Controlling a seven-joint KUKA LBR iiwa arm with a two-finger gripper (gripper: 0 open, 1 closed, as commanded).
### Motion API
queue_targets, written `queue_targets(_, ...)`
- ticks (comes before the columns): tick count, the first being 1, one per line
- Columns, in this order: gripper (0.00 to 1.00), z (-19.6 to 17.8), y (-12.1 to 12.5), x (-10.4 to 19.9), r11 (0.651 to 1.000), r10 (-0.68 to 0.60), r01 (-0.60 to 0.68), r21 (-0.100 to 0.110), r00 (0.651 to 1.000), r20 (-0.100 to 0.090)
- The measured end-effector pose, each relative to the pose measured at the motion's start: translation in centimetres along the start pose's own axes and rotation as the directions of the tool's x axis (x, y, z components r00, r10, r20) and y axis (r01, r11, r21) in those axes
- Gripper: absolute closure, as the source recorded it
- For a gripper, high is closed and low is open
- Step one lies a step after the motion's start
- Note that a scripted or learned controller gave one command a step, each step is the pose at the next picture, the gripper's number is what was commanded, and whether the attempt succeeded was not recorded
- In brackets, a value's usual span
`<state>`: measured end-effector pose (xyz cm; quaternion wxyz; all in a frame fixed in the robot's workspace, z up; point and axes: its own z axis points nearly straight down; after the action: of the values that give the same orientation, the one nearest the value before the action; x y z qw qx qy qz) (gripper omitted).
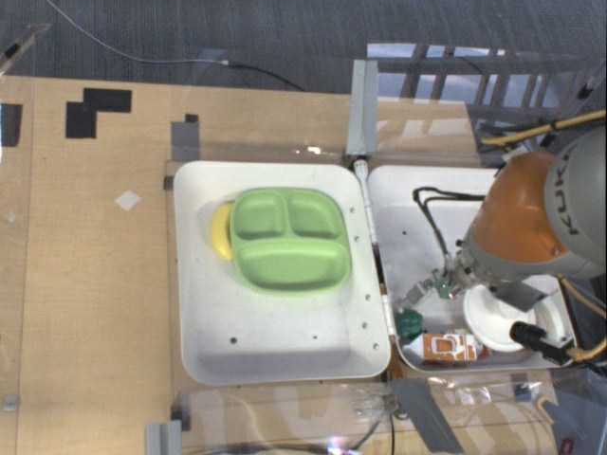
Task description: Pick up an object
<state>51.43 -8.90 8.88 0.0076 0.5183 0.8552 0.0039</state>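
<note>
- Camera view puts the green plastic divided tray [287,239] in the upper half of the left shallow white bin [275,349], and everything here is placed from it.
- A yellow rounded object [220,231] peeks out from under the tray's left edge, touching it.
- Right of the tray, across the divider, sits the right shallow white bin [403,216], where the grey arm with the orange band [517,221] reaches in.
- The gripper [444,282] is low over that bin's floor, right of the tray's lower corner; whether it is spread or closed, I cannot tell.
- Lower right of the tray, a dark green small object [409,325] lies beside an orange-and-white flat packet [449,348].
- Further right rests a white round dish [493,322], touching the packet.
- A black looped cable [429,211] lies on the right bin's floor, level with the tray.
</note>
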Motion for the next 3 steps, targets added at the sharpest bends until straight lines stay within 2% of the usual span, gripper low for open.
queue_targets(1, 0.0, -2.5, -0.1, -0.9, 1.0, -0.027, 0.027, 0.011, 1.0, -0.007)
queue_targets(2, 0.0, -3.6, 3.4, -2.6, 0.993, -0.116, 0.116, 0.01, 0.993, -0.008)
queue_targets(3, 0.0, 0.0, -0.4, 0.0, 0.989, -0.145, 0.145, 0.002, 0.989, -0.003)
